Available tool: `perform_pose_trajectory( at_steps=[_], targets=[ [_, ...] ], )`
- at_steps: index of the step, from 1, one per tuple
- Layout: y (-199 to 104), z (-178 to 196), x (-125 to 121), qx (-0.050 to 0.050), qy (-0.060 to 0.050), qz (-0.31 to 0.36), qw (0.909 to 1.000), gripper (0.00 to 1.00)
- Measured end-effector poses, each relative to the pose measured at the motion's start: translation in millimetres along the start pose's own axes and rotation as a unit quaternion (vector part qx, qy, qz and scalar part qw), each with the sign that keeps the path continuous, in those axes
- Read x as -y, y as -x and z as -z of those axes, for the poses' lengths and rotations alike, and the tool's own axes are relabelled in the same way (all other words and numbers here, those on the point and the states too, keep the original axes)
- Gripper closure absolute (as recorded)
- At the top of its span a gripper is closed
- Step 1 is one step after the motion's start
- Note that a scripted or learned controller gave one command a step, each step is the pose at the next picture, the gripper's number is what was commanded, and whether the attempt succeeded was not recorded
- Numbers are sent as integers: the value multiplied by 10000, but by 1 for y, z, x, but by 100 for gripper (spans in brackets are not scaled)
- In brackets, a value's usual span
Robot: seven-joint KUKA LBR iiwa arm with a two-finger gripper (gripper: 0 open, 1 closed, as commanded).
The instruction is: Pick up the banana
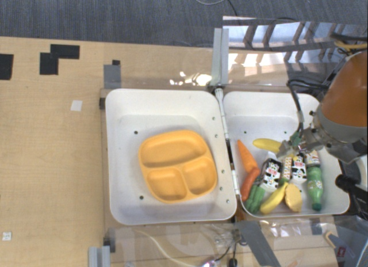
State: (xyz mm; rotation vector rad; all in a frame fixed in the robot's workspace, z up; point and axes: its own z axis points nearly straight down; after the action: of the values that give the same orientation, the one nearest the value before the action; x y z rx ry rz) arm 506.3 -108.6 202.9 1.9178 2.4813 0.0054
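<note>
On your left sits the left bin (118,162), holding a yellow-orange tray (177,165) with three compartments. That side plays no part in the pick.

Move across the divider to the right bin (259,107), where everything that matters is crowded along the near side. Nearest the divider, two carrots (248,165) lie slanted. Beside them are two small cow-print cartons (271,172), a green bottle (314,182), and at the front a second banana-like yellow piece (273,199) beside a pale yellow lump (293,198).

Your target, as I judge it, is the banana (268,144) lying alone on bare bin floor, just behind the cartons and right of the upper carrot. Its long axis runs nearly left-right across the view, tipped slightly down toward the right.

The gripper (295,142) hangs at the banana's right tip, so the fruit stretches away to the left of it. How wide the gripper stands I cannot tell; the wrist and cable clutter hide that, and nothing shows as held.

That offset is what your next move turns on: you would likely need to shift left toward the banana's middle and close across its short width, rather than pinching the tapered end, which could slip out.
</note>
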Motion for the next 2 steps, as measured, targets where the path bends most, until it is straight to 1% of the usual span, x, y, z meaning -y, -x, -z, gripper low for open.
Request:
perform_pose_trajectory(
  at_steps=[1, 2],
  targets=[
    [-33, -18, 11, -9, -16, -589, 9983, 100],
    [-33, -18, 11, -7, -13, -592, 9982, 0]
  ],
)
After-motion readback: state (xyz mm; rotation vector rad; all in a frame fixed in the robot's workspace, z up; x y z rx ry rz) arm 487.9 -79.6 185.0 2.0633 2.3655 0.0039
